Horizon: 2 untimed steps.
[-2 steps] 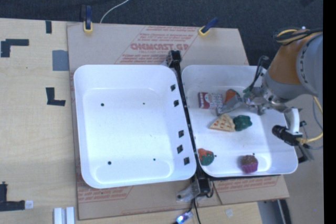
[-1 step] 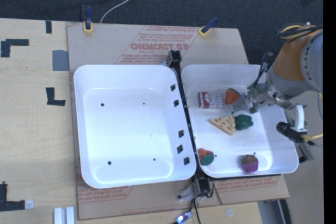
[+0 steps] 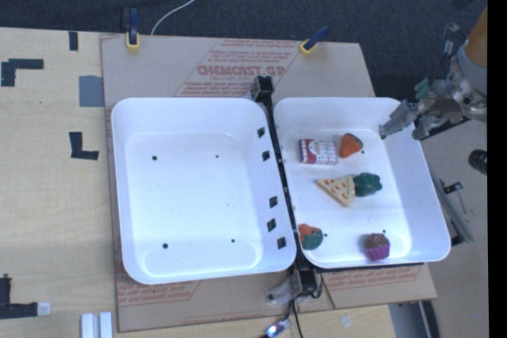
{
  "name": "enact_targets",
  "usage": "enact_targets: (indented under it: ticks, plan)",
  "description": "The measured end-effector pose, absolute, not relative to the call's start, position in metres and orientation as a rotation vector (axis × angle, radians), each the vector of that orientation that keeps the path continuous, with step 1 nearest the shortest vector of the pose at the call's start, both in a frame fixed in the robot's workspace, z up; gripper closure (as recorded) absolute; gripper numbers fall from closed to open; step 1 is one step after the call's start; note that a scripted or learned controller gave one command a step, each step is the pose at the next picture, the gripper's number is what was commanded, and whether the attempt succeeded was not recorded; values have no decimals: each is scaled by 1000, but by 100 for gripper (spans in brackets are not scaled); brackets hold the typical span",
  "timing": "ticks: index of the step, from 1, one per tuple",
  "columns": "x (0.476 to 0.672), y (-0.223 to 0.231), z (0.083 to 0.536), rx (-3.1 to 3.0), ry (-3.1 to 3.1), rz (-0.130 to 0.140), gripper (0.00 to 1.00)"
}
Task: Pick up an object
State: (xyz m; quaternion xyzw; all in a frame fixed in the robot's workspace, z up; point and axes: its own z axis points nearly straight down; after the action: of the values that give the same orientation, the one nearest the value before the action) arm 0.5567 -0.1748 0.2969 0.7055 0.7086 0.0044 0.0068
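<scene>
Hand [image 3: 408, 121] at the right white bin's [image 3: 420, 186] upper right rim, grip state cannot be told, nothing seen in it | nearest target: small orange-red toy fruit [image 3: 350, 145], lying to the hand's left and a little nearer the camera, beside a red-and-white packet [image 3: 318, 152] | rounded, no clear long axis.

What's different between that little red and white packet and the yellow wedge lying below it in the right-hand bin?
The red and white packet is a rectangle lying level across the bin; the yellow wedge is a triangle, pointing toward the divider. The packet is printed in two colours; the wedge is one pale yellow with small dark spots. The packet sits beside an orange-red piece; the wedge lies against a green piece. Both lie flat in the right bin, apart from the claw.
</scene>
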Motion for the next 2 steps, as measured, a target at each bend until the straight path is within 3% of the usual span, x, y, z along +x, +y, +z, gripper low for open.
enact_targets:
  ticks: [1,2]
  plan:
    - [547,-85,281,2213,2234,0,100]
    - [498,-9,224,2221,2238,-10,100]
